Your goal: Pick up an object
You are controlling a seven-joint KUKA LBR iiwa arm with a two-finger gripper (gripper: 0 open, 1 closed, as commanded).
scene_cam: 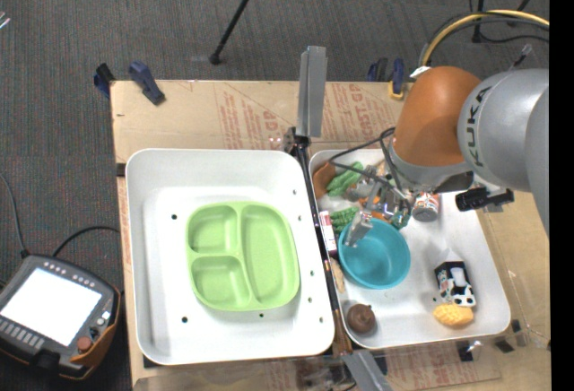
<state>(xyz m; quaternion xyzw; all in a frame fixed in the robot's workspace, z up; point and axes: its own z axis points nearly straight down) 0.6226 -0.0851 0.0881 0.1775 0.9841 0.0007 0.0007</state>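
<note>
The end effector (368,217) sits low in the right bin (489,246), right over the far-left rim of a blue bowl (377,262). Honestly can't tell if it's apart or together from this angle, and nothing can be seen clamped in it. Just beside it on the right there's a small can (426,205), and some green bits (345,178) are piled on the far-left side. Nearer the camera, a brown round thing (361,318) sits in the bin's near-left corner. A cow-print carton (453,280) and a yellow-orange lump (453,316) sit together near-right. The left bin (148,201) has a green divided plate (242,255) in the middle. Both bins sit on the table (206,111).
</note>
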